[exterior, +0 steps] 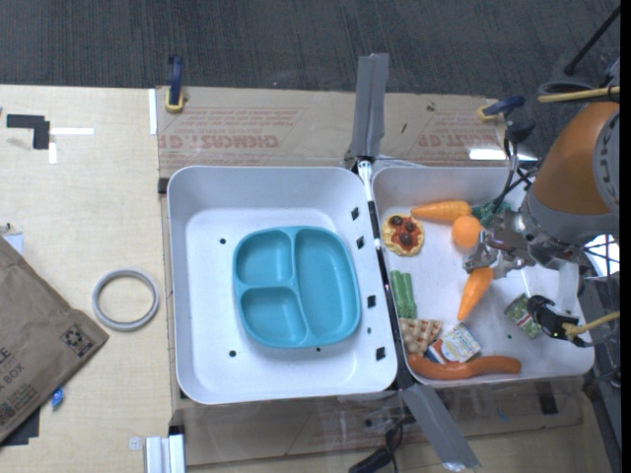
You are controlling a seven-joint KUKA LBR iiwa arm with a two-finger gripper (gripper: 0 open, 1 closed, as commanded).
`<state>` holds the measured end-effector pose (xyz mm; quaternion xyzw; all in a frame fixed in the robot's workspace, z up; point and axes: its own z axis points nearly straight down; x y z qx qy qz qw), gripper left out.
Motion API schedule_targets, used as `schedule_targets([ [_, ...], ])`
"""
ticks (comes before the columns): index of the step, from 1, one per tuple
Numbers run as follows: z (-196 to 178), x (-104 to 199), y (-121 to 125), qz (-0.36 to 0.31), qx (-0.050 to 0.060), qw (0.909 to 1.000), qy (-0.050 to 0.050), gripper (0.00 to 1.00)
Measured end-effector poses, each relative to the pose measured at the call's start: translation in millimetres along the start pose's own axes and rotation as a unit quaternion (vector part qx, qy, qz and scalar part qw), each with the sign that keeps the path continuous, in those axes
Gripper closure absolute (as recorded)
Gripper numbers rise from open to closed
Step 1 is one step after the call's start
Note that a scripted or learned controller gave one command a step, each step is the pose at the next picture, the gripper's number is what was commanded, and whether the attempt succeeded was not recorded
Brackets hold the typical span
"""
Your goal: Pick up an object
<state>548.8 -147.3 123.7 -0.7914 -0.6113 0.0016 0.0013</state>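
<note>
My gripper point(486, 255) hangs low over the middle of the right bin point(562, 358). It sits right at the upper end of a slanted orange carrot point(474, 294), and I cannot tell whether it touches it. Just left of the gripper lies a round orange point(466, 232). A second carrot point(441, 209) lies flat behind it. A small pizza piece point(404, 234) rests near the bin's left wall.
The right bin also holds a green strip point(402, 292), a waffle piece point(421, 335), a small white packet point(459, 343), a red sausage point(463, 367) and a green packet point(523, 315). A teal divided plate point(296, 286) lies in the left bin point(197, 264). A tape ring point(125, 298) sits on the bench.
</note>
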Motion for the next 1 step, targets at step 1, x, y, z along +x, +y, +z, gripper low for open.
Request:
schedule_targets([
  [1,-80.2,80.3,31.5,0.004,-0.001,1.0,0.0,1.0],
])
